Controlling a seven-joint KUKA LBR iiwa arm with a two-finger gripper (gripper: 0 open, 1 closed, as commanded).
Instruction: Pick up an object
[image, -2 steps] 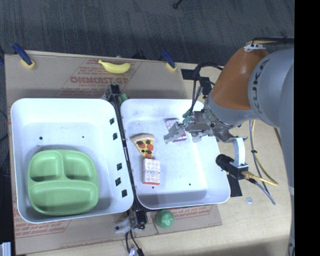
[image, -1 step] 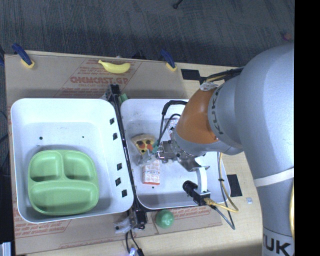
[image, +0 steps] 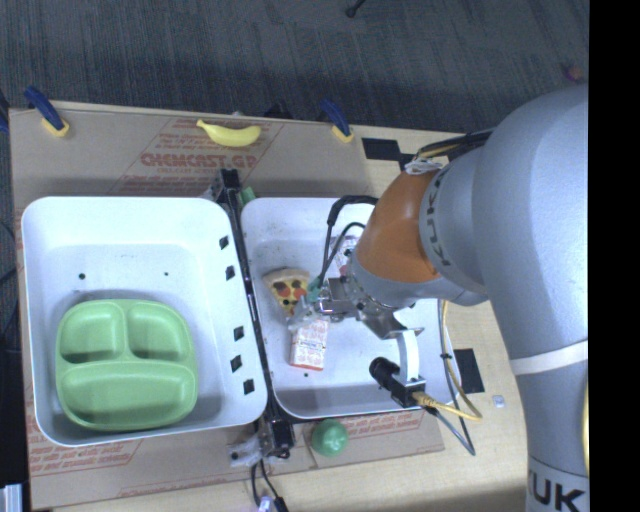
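The gripper (image: 325, 298) is down low in the right bin (image: 300, 215), at the end of the big grey arm (image: 520, 220). The arm hides most of it, so I cannot tell if the gripper is apart or together, and I cannot see anything held in it. Just beside it, on the side by the other bin, lies a toy pizza slice (image: 288, 289). Near it, a bit closer to the front wall of the bin, lies a small white and red packet (image: 310, 345). Either one could be the thing to pick up. The packet looks light and flat, and I think it may be a bit soft, so a hard squeeze could crush it (a gentle pinch across its narrow sides looks best). The pizza slice looks light too, and maybe smooth, so it could slip; a grip across its two long edges seems the safest. Both lie flat on the bin floor, so the gripper must go nearly all the way down to catch them. The left bin (image: 60, 225) holds a green plate (image: 125, 362) with three parts. The bins sit on brown cardboard (image: 150, 160) on a pale desk (image: 490, 435). A green ball (image: 328, 437) rests on the cardboard in front of the right bin, and a yellow banana (image: 230, 132) rests behind the bins. Blue clips (image: 45, 110) hold the cardboard edge. The floor (image: 300, 50) past the desk is dark grey.
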